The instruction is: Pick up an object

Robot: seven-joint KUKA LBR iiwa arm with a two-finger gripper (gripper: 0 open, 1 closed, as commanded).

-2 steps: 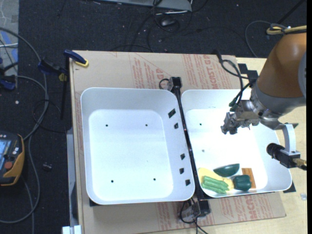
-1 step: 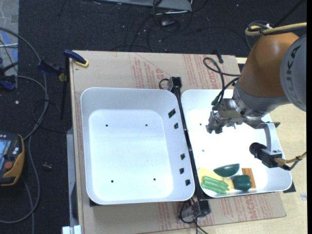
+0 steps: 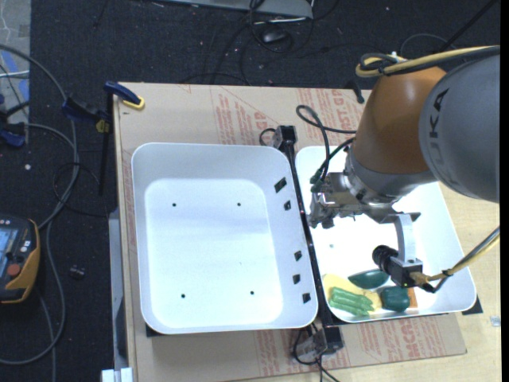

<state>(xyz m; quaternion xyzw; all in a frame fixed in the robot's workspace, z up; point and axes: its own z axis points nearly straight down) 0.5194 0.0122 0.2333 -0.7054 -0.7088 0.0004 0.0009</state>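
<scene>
Big grey arm [image 3: 413, 126] looms over the right bin [image 3: 455, 241], gripper [image 3: 328, 209] low by its inner wall; open or closed, can't tell. At the bin's near corner lies a ridged green piece [image 3: 348, 301]: likely light, stiff plastic, best pinched across its narrow width.

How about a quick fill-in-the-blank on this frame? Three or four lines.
1. The pincer hangs over the bin on the view's ____ side.
2. The flat piece beside the ridged green object is coloured ____.
3. The band above the arm's wrist is ____.
4. The bench bears ____ white bins.
Missing words: right; yellow; orange; two.
</scene>
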